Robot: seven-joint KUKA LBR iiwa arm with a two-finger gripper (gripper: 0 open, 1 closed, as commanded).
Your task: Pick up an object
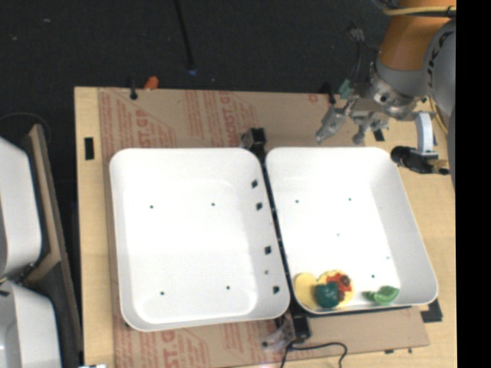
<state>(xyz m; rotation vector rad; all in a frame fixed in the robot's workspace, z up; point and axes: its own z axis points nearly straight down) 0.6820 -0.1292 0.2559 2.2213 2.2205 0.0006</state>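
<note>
Metal gripper [343, 131] spread above glossy white bin [399, 198].

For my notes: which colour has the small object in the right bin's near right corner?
Green, seen in the camera view: the small object in the right bin.

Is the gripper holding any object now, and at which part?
Nothing is held: the gripper hangs open above the right bin's far rim.

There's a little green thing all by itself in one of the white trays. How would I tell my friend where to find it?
Look at the right-hand white bin and go to its near edge, at the corner farthest from the other bin. The small green thing lies there, just right of a huddle of toys coloured yellow, teal and red. It is the only bright green piece, and it lies apart from that pile.
</note>
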